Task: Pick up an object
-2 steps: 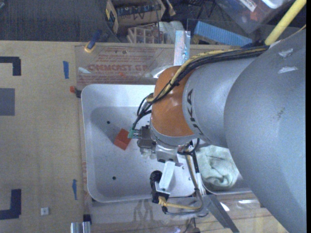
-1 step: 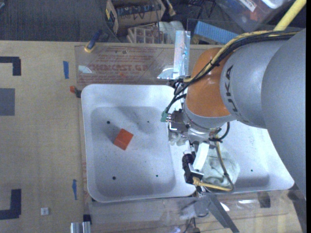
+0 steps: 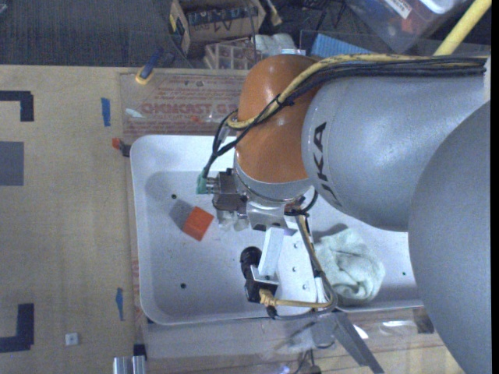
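An orange block (image 3: pixel 198 223) lies on the floor of the white bin (image 3: pixel 160 279), left of centre. My gripper (image 3: pixel 231 211) hangs low over the bin just to the right of the block, under the orange band of the wrist. The large grey arm covers most of the gripper from above. A crumpled white cloth (image 3: pixel 352 265) lies in the right part of the same bin, partly under the arm.
The bin's left and front walls stand close to the block. Wooden bench surface (image 3: pixel 62 232) with blue tape marks stretches to the left. Boxes and clutter (image 3: pixel 214 18) sit beyond the far edge. The arm hides the right side of the bench.
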Robot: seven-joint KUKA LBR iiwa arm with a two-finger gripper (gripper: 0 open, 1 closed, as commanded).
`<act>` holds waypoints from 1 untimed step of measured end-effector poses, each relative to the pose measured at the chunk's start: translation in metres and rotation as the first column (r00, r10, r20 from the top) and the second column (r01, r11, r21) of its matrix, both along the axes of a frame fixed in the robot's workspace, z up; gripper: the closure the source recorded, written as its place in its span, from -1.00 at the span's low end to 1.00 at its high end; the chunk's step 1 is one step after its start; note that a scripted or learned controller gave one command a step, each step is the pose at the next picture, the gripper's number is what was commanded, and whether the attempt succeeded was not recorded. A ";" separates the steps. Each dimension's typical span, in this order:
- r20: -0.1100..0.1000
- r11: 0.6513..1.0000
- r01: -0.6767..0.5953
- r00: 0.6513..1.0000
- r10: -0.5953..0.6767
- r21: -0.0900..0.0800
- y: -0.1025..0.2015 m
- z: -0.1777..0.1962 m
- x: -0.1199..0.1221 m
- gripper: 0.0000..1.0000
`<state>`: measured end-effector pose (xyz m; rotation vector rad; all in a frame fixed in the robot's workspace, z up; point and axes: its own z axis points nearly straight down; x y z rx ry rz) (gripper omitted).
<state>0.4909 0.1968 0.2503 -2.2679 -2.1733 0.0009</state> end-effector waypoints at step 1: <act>0.000 1.000 -0.015 1.000 0.015 0.000 0.009 0.048 -0.012 1.00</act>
